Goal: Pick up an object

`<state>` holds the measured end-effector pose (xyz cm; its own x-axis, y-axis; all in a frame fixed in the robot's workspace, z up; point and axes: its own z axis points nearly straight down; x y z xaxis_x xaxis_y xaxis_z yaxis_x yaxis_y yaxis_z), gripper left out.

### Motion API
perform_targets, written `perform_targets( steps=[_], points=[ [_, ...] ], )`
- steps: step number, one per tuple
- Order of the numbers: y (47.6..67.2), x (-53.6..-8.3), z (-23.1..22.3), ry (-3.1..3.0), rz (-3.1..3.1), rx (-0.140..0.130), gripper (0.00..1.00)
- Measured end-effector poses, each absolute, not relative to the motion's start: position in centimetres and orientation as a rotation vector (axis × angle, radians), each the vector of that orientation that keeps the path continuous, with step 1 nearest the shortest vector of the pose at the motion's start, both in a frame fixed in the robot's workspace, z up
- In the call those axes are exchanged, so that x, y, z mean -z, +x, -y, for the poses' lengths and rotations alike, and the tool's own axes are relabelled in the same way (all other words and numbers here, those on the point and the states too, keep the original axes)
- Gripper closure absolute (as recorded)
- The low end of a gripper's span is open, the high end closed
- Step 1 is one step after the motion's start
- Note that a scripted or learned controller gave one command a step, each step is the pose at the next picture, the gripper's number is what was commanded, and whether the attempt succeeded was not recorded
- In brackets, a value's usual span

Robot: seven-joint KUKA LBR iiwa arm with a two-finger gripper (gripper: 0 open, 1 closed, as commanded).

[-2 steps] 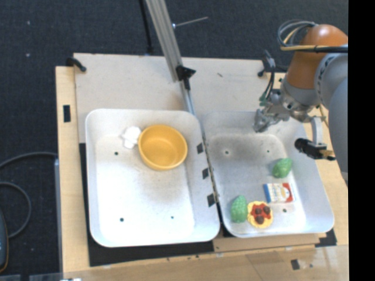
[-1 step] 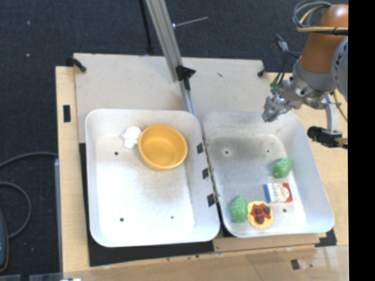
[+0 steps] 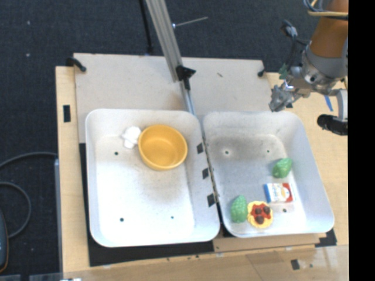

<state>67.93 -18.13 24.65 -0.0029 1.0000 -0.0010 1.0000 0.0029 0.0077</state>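
gripper (image 3: 279, 101) above right bin's (image 3: 304, 134) far rim, nothing between fingers

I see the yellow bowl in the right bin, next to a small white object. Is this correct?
Not quite. The camera view shows the yellow bowl in the left bin, not the right one. The small white object does lie next to it.

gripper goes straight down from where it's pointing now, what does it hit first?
Probably the far rim of the right bin, or the bench board just behind it; the gripper hangs above that edge. Depth is unclear.
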Motion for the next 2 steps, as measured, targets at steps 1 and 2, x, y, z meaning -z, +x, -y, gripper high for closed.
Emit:
perform_targets(
  steps=[1, 2],
  points=[
    [68.0, -29.9, 18.3, 2.215, -2.223, -0.003, 1.00],
    [66.8, -29.4, 12.4, 2.214, -2.228, -0.001, 1.00]
  ],
)
